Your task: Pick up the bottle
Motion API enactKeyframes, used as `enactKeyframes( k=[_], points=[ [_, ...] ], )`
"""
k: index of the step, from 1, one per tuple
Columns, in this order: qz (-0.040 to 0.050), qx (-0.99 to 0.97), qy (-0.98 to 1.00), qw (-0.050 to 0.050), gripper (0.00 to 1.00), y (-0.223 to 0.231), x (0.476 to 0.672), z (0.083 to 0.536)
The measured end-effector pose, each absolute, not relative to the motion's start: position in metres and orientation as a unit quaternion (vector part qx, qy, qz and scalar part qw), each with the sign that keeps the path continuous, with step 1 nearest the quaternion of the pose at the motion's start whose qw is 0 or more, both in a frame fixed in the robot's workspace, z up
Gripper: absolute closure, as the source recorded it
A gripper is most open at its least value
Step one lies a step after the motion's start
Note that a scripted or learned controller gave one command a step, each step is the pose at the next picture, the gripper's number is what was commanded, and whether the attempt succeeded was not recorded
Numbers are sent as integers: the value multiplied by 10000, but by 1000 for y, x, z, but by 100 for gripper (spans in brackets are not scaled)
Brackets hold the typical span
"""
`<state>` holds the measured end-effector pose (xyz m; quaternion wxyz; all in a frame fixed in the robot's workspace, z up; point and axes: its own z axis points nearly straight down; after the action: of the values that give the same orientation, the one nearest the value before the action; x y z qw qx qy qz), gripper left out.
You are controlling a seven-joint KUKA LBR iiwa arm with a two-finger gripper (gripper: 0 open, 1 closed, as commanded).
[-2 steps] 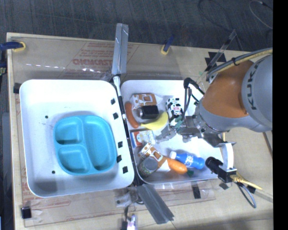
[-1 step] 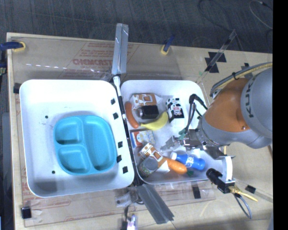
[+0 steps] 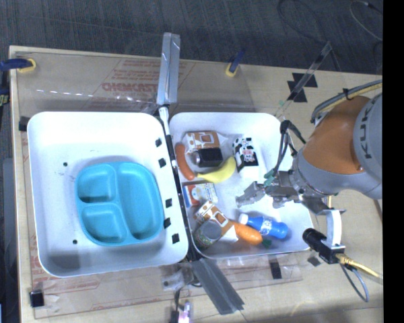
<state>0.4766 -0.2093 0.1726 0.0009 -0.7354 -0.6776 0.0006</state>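
The bottle (image 3: 269,228) is blue with a white cap and lies on its side near the front wall of the right bin (image 3: 261,123), cap pointing left. An orange carrot (image 3: 248,234) lies against its front left side. My gripper (image 3: 251,194) reaches in from the right and sits over the bin floor, just behind the bottle's cap end and apart from it. Nothing shows in its grasp. The grey wrist with its orange band (image 3: 330,147) hangs over the bin's right wall.
Beside the carrot stand a tin can (image 3: 205,235) and a small carton (image 3: 203,194). A banana (image 3: 220,173), a sausage (image 3: 183,161), a brown box (image 3: 202,140) and a black-and-white toy (image 3: 246,152) fill the back. The left bin (image 3: 47,147) holds a blue divided plate (image 3: 118,202).
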Motion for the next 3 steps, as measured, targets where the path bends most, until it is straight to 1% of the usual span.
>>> enactKeyframes(
  k=[1, 2, 3],
  points=[
    [4, -7033, -7109, 10, 0, -206, 520, 174],
    [-11, -7124, -7018, -21, 0, -211, 484, 104],
    [2, -7066, -7077, 9, 0, -206, 477, 146]
  ],
)
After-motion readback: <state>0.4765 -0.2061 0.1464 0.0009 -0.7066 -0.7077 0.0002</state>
